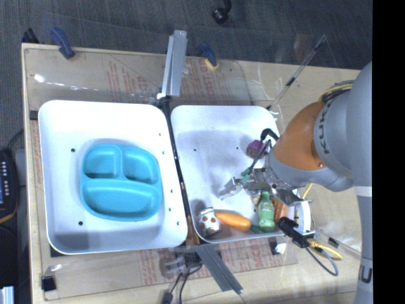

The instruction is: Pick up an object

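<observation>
My gripper (239, 182) is low in the right bin (209, 128), near the middle of its right half, with the grey and orange arm reaching in from the right. Just in front of it a green bottle (266, 211) lies against the bin's front wall. An orange carrot (233, 220) lies to the left of the bottle. A small round white and brown toy (207, 223) sits at the front left corner. A small purple object (255, 147) lies behind the gripper, partly under the wrist. Nothing shows clearly inside the gripper.
The left bin (57, 125) holds a blue divided plate (120, 181) in its middle. A grey metal bar (173, 62) rises at the back between the bins. Blue clamps (63, 43) sit on the bench's far edge.
</observation>
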### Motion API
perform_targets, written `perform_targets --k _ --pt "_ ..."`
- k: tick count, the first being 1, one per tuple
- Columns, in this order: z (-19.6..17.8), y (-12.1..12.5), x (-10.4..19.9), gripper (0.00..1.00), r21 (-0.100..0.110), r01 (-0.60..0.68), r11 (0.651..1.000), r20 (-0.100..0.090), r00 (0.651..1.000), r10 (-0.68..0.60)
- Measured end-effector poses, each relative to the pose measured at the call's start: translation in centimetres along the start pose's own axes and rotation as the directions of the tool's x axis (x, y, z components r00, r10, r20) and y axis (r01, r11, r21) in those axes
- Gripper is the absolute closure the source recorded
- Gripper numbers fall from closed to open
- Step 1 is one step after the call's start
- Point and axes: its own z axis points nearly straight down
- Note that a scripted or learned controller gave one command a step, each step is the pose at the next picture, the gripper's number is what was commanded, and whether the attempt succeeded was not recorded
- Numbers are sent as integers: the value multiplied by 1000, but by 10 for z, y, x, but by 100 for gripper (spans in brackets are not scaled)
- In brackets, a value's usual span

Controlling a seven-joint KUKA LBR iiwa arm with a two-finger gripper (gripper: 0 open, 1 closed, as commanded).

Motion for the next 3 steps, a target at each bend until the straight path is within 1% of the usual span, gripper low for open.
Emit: perform_targets --k 1,2,3 --pt "0 49 0 0 1 -1 1000 -1 1000 1" --pt "-1 -22 0 0 -3 1 1000 0 1000 -1" --pt "-11 -20 1 100 -5 6 1000 1 1000 -6"
